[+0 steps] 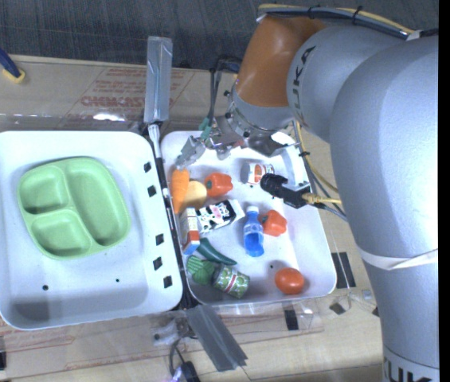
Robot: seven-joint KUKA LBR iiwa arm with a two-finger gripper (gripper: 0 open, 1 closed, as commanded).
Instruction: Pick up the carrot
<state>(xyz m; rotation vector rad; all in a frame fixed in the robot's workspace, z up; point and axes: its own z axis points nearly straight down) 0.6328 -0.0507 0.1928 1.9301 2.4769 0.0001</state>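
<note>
The carrot (180,191) lies in the right bin (318,245), close against that bin's left wall, its long axis running nearly top to bottom in the camera view; which end is the tip cannot be told. A pale yellow rounded item (196,191) touches its right side, and an orange-red pepper-like piece (218,184) lies just beyond that. The gripper (195,146) hangs above the upper left corner of the right bin, just above the carrot's upper end, its metal fingers (188,151) angled down and to the left; nothing is seen between them, and whether they are spread or closed cannot be told. The same bin also holds a small black-and-white carton (215,214), a blue bottle (252,231) lying lengthwise, a red piece (275,224) beside the bottle, a red tomato (289,280) near the lower right corner, a green can (231,280) lying on its side, a dark green vegetable (211,253) above it, and a small red-and-white can (258,171) near the top. The left bin (17,293) holds a green three-compartment tray (72,205), set flat toward its upper left.
</note>
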